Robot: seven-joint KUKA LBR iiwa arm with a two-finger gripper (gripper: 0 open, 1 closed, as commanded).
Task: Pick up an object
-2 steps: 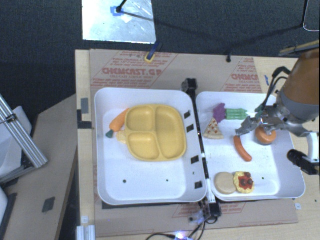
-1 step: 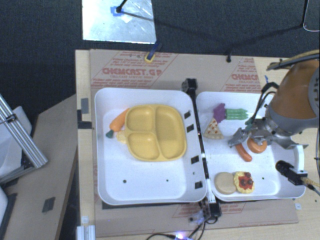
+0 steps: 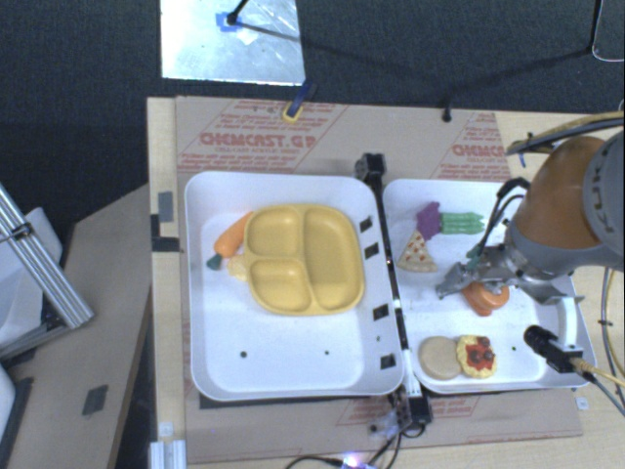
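Bench [image 3: 166, 291] of pale wood, topped by a brown cardboard sheet [image 3: 391, 130] printed in red, "CHEMCAST GP" readable at upper left and repeated at upper right, more partial print along the lower edge. Dark carpeted floor beyond, with a shiny metal plate [image 3: 205, 27] lying on it and thin black cables crossing. Two white bins side by side: left bin [image 3: 293, 364] holding a yellow divided tray [image 3: 298, 257], with an orange carrot toy [image 3: 231, 234] touching the tray's left rim, long axis slanting from lower left to upper right, green tip at lower left. Right bin [image 3: 425, 301] holding a pizza slice toy [image 3: 417, 254] with its point up, a purple and green toy [image 3: 444, 221] lying roughly crosswise near the top, a round tan cookie [image 3: 439, 358] just beside a small red-topped tart [image 3: 477, 356] near the bottom edge. Gripper [image 3: 467, 279] low in the right bin (arm reaching in from the right, orange band above the wrist), right over an orange-red toy [image 3: 485, 299] that sits just beneath and touching the metal fingers; spread or pressed together, cannot tell, and no clear pinch visible.
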